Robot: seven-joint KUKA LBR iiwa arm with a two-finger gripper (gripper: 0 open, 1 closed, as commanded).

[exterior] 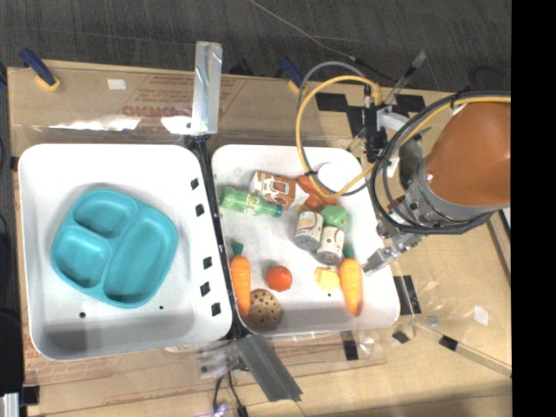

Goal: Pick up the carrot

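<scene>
I saw two carrots in the right bin (261, 156). The carrot (349, 286) nearest the gripper (376, 262) lay by the bin's right wall near the front. Its long axis ran almost front to back, its green top pointed at the back and its tip at the front rim. The gripper sat just beside its upper end. The gripper was small and blurred against the rim, so I could not tell how open it was or whether it touched the carrot. The arm's orange band (473, 150) was cut off at the right. The second carrot (240, 276) lay upright along the left wall, beside a tomato (279, 277) and a brown ball (265, 309). The left bin (35, 174) held a teal tray (113, 246).
</scene>
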